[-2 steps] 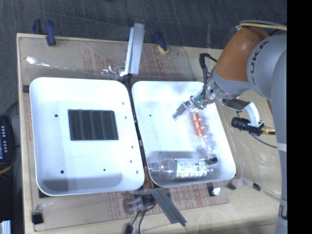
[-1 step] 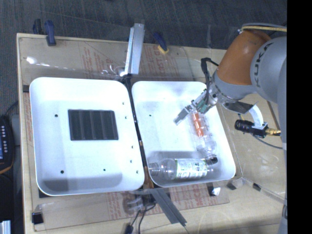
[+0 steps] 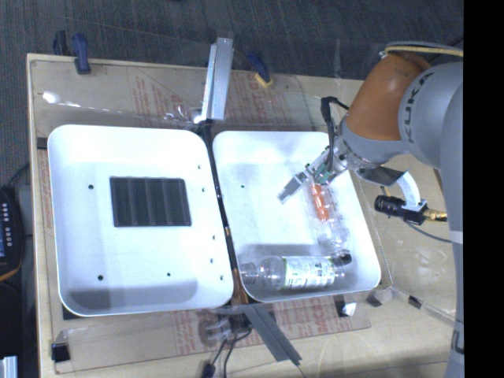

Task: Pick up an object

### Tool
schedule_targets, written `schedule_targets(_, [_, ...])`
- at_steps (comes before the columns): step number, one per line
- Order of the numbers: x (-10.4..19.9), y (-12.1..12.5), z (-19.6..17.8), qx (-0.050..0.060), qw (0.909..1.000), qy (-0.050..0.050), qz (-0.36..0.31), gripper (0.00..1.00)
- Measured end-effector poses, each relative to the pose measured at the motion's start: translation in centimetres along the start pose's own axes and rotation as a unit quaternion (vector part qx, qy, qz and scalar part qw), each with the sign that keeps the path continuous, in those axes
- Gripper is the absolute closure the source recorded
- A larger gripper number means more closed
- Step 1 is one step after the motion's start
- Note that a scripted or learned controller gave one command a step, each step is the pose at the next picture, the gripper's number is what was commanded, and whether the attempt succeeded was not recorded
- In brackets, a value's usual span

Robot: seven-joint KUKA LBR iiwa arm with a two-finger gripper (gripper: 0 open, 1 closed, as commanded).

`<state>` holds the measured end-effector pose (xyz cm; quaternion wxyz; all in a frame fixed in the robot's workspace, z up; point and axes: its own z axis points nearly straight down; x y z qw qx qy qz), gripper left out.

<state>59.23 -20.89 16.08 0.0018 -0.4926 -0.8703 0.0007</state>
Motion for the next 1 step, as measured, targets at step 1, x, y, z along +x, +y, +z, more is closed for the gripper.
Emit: schedule_targets(1, [-0.05,-0.30,-0.02,0.000,0.9994,0.000,0.034,0.00])
